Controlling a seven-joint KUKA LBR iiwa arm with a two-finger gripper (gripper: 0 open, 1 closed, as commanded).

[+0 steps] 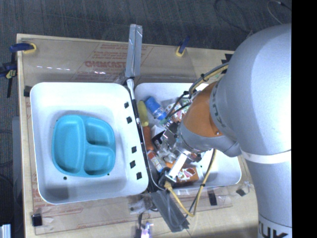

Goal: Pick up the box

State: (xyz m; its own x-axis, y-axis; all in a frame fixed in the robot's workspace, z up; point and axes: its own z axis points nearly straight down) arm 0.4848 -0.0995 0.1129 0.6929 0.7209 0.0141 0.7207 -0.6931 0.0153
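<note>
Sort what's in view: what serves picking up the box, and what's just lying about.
Job: gripper low in the right bin, amid the clutter; box not identifiable there.

Lying about: blue tray in the left bin; yellow item; blue-capped item.

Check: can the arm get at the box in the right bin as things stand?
Probably yes. The arm is already down in the right bin, right over the clutter, and the box lies at the near edge with its top showing. Neighbouring items crowd it closely, though.
</note>
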